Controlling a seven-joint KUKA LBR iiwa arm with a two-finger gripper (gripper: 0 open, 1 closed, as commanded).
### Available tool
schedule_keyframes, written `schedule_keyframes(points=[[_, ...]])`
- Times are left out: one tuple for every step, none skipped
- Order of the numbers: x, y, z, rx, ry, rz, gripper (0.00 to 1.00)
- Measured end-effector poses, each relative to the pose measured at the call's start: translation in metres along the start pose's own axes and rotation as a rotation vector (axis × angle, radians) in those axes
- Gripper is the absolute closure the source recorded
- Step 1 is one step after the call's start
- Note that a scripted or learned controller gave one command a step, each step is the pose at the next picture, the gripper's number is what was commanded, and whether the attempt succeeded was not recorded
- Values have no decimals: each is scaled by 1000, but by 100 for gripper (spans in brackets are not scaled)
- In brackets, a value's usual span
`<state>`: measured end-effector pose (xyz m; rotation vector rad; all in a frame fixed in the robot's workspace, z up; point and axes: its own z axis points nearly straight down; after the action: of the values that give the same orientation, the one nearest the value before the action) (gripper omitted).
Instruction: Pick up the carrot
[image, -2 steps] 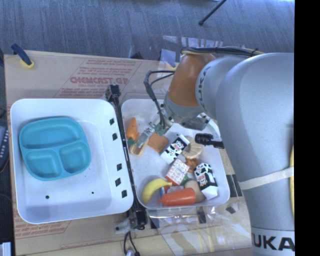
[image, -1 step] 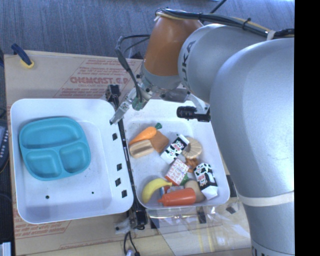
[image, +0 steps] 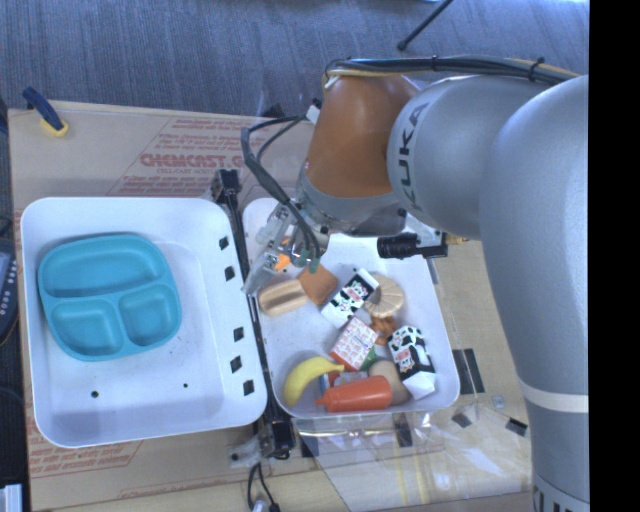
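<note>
The gripper (image: 285, 255) is down in the back-left corner of the right bin (image: 445, 385). A small orange thing sits right at its tip, but whether the jaws are apart or clamped on it I cannot tell; the arm (image: 470, 150) hides much of it. Just beside lie a tan bread roll (image: 281, 297) and a brown block (image: 319, 285). The carrot (image: 356, 394), orange-red, lies at the front of that bin, next to the banana (image: 308, 376), well apart from the jaws. The reach looks unfinished: the next move calls for travelling forward over the clutter to the carrot. The left bin (image: 150, 400) carries a blue plate (image: 108, 294).
</note>
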<state>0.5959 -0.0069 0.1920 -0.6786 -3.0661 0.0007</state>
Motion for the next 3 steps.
schedule_keyframes(points=[[-32,-53,-1,1,-5,123,0],[-83,-74,27,1,-2,308,0],[-77,-61,92,-6,-14,402,0]])
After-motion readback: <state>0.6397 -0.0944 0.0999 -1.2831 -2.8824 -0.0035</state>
